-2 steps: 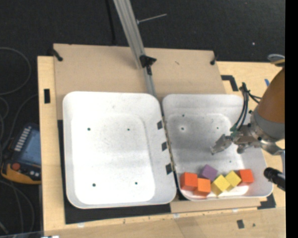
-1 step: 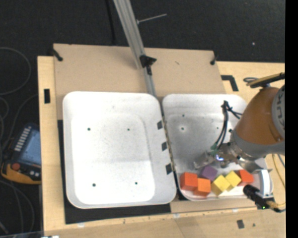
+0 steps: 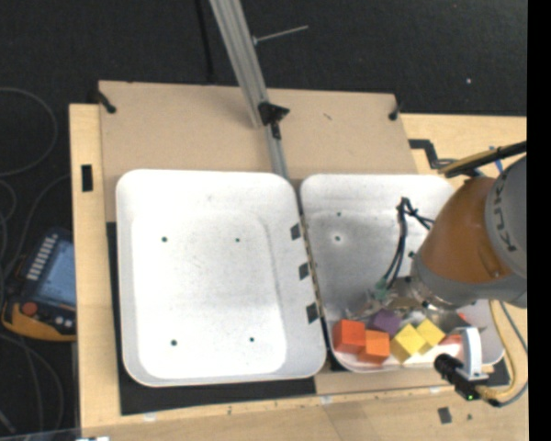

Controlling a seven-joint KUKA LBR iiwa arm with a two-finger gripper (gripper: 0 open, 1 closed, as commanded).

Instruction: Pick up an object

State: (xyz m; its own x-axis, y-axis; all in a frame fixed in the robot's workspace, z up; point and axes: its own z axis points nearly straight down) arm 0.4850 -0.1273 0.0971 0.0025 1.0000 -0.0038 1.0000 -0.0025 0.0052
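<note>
Probably light, rigid blocks (image 3: pixel 386 335), crowded in right bin (image 3: pixel 349 209) corner; best pinched across flat faces. Gripper (image 3: pixel 399 306) spread: cannot tell, hidden under wrist.

A robotics lab or test cell is indicated. A plywood bench (image 3: pixel 248 118) is set on dark carpet (image 3: pixel 73 26), with two white bins (image 3: pixel 211 274) fixed side by side. An aluminium pole (image 3: pixel 241 49) is mounted above. Loose cables (image 3: pixel 14 154) and a teach pendant (image 3: pixel 46 288) are seen at the left.
</note>
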